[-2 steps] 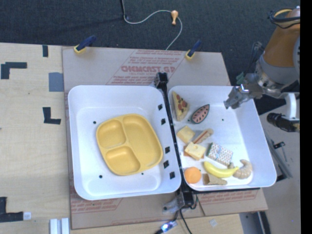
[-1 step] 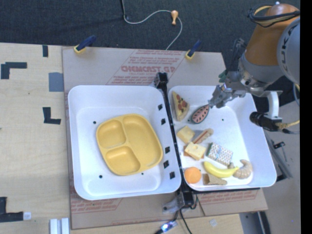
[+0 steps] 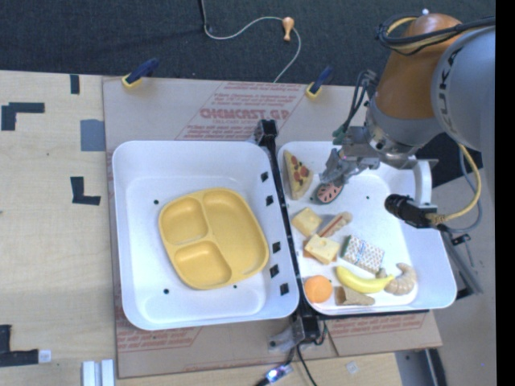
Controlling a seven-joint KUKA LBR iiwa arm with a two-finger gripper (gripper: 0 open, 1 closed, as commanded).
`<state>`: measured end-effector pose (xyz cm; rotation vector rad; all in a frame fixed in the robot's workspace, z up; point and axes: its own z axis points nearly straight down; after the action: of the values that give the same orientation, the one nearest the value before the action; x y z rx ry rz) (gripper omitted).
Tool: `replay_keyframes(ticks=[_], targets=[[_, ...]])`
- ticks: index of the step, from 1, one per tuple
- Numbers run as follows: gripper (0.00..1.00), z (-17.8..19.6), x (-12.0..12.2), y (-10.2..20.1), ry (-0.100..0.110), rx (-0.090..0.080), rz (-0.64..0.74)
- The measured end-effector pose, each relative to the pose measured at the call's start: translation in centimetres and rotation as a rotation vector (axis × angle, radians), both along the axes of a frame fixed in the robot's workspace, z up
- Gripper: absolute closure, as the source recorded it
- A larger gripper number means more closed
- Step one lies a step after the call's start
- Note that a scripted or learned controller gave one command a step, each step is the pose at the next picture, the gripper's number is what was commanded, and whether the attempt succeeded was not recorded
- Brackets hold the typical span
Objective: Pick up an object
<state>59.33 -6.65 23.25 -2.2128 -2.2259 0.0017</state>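
Toy food crowds the right-hand white bin (image 3: 434,296), while the left bin (image 3: 129,215) holds a yellow divided tray (image 3: 213,237) lying flat near its centre, its three compartments bare. Nearest the camera in the right bin, an orange ball (image 3: 319,289) sits at the front left corner beside a brown cracker-like piece (image 3: 352,297); a banana (image 3: 361,280) lies with its long axis running left to right, curving up toward a pale croissant (image 3: 404,279) at its right end. Just behind these rest a patterned white packet (image 3: 364,254), a cheese wedge (image 3: 321,249), a hot dog (image 3: 333,224) angled diagonally, and a second yellow block (image 3: 306,220). Farther back, a pizza slice (image 3: 298,174) lies along the bin's left wall, its long axis running front to back. Beside it, a watermelon slice (image 3: 328,191) lies on a slant, touching the tips of the gripper (image 3: 334,179), which reaches down from the grey and orange arm (image 3: 418,79); whether the fingers pinch the slice cannot be told. Both bins sit on a cardboard sheet (image 3: 233,111) held by blue and yellow clamps (image 3: 140,72).
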Motion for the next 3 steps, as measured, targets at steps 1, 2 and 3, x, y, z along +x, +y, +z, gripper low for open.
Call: replay_keyframes(ticks=[1, 2, 3], targets=[[1.0, 0.3, -0.8, 5.4, 0.0, 0.0, 0.0], [1.0, -1.6, 0.1, 10.4, 0.001, -0.001, 0.0], [1.0, -1.6, -0.4, 12.1, 0.001, -0.002, -0.003]])
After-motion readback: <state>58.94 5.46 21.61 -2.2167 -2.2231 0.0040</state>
